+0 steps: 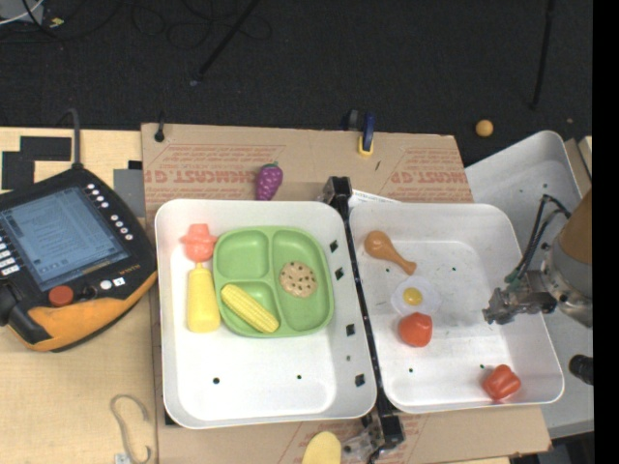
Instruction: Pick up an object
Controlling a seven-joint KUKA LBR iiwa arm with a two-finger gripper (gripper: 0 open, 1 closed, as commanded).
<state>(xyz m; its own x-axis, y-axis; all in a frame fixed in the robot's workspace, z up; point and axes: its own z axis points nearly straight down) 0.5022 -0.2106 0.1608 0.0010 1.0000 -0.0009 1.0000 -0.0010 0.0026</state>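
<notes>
My gripper (505, 305) hangs over the right side of the right bin (464, 222), with the arm coming in from the right edge. In that bin lie a brown drumstick (389, 250), a fried egg (413, 297), a red tomato (416, 330) and a red pepper (501, 383). The gripper is right of the tomato and egg and above the pepper, apart from all of them. The left bin (242, 394) holds a green divided plate (253, 254) with a corn cob (250, 308) and a cookie (298, 278), plus a yellow bottle (201, 299) and a pink toy (197, 243).
A black and orange teach pendant (63, 251) lies left of the bins. Purple grapes (268, 181) sit on the cardboard behind the left bin. A yellow object (322, 447) rests at the front edge. A black divider (356, 307) runs between the bins.
</notes>
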